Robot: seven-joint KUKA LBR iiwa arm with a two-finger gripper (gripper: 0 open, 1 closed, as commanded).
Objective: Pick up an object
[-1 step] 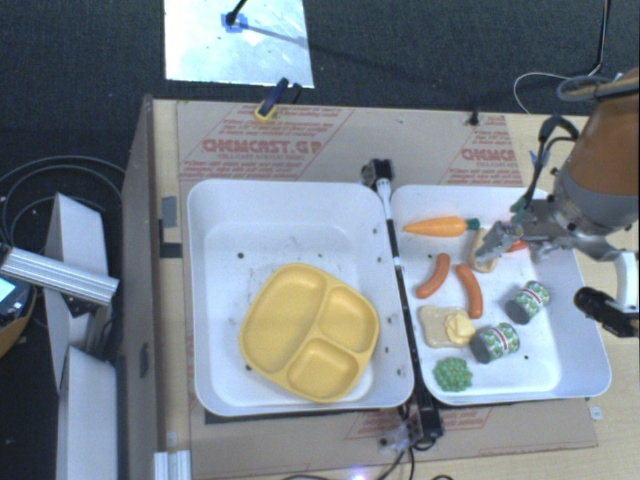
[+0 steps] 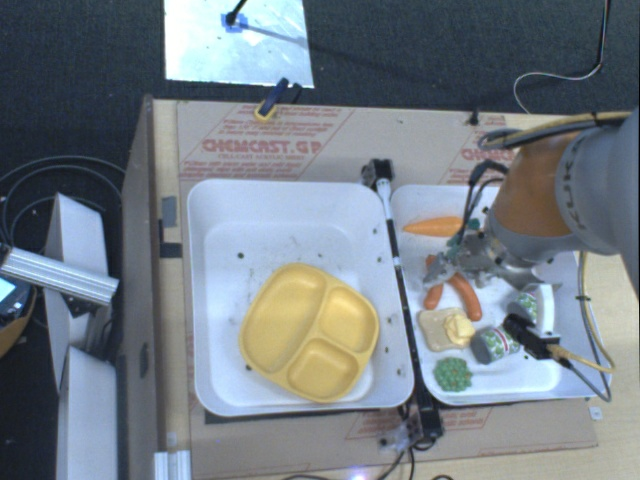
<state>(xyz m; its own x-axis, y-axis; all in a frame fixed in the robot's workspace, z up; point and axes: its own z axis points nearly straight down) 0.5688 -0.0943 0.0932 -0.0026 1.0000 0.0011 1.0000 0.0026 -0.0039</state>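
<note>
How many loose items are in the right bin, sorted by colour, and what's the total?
Orange: 3, a carrot and two sausages
Yellow: 1, a cheese-like piece
Green: 1, a pea cluster
Grey-green: 1, a can
White-green: 1, an item near the right wall
Total: 7

1. You see dark carpet (image 2: 80,58) around the bench.
2. A shiny metal sheet (image 2: 238,28) lies on the carpet beyond the bench's far edge.
3. Brown printed cardboard (image 2: 270,138) covers the bench top.
4. Black cables (image 2: 50,183) coil left of the bench, by white boxes (image 2: 75,238).
</note>
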